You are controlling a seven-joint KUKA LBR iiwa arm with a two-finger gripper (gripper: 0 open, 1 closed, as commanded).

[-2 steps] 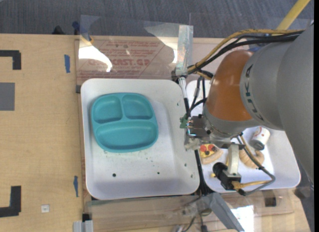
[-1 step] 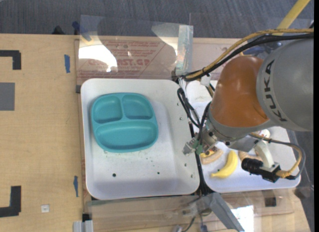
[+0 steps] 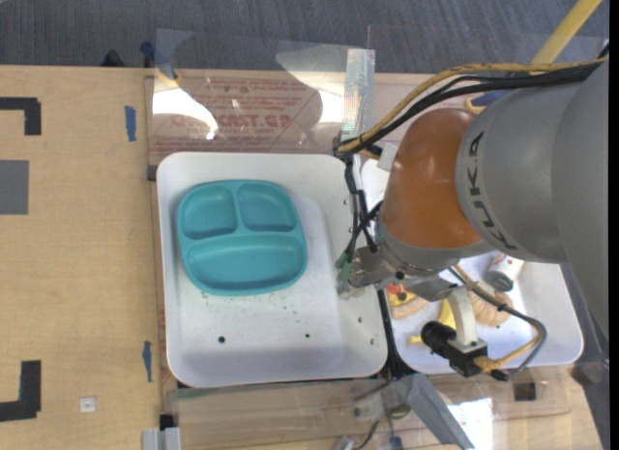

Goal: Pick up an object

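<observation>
Teal plate (image 3: 242, 237) lies flat in the left bin (image 3: 184, 342); right of it the hand (image 3: 406, 279) (grip hidden, cannot tell) hovers, likely choosing.

The arm (image 3: 542, 158) was a thick grey cylinder — smooth, matte, with part of a dark painted letter showing on its near face. Below it sat the orange band (image 3: 430, 187), rounded and glossy, a highlight across its top. Black and yellow cables (image 3: 455, 85) ran over the grey shell and looped down its left side. Under the band came a darker metal wrist section (image 3: 401, 266) — more thin wires (image 3: 522, 332) trailed off it, black and yellow.
</observation>
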